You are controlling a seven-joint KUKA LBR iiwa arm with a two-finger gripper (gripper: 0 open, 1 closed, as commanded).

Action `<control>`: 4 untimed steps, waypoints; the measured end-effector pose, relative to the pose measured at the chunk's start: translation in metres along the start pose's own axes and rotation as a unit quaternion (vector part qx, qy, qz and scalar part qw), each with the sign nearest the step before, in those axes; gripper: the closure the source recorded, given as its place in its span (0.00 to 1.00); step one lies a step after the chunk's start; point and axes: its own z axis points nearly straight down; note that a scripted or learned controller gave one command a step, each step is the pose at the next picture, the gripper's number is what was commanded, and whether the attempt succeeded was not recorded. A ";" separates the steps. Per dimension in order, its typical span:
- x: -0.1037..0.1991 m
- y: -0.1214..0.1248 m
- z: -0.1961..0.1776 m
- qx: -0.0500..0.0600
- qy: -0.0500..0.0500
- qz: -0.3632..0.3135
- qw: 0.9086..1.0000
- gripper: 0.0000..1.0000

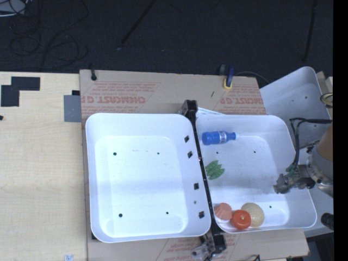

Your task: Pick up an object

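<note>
Bins sit side by side on the bench under the camera, and I reach in from the right. My gripper (284, 185) hangs low over the right bin (283, 129), close to its right wall and about halfway down that side. Nothing is caught in it; it is small and dark against the white floor, so I cannot tell how it is set.

Things I could pick up all lie in this right bin. A blue bottle (218, 137) lies on its side near the top left corner, its cap pointing right, well apart from my gripper. Below it, close to the divider between the bins, lies a small green leafy piece (214, 169), flat on the floor. Along the bottom edge three round things cluster: a pale pink ball (222, 211) on the left, a red-orange ball (241, 219) in the middle touching it, and a cream ball (253, 212) on the right touching the red one. The cream ball is the nearest to my gripper, down and to the left of it, but clearly apart from it.

The left bin (92, 145) lies just beside the right one, both resting on brown cardboard (119, 94).
</note>
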 end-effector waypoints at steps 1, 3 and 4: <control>-0.001 0.000 -0.009 0.001 0.000 0.002 1.000 1.00; -0.002 0.000 -0.028 0.002 0.001 0.004 1.000 1.00; -0.002 0.000 -0.038 0.002 0.001 0.004 1.000 1.00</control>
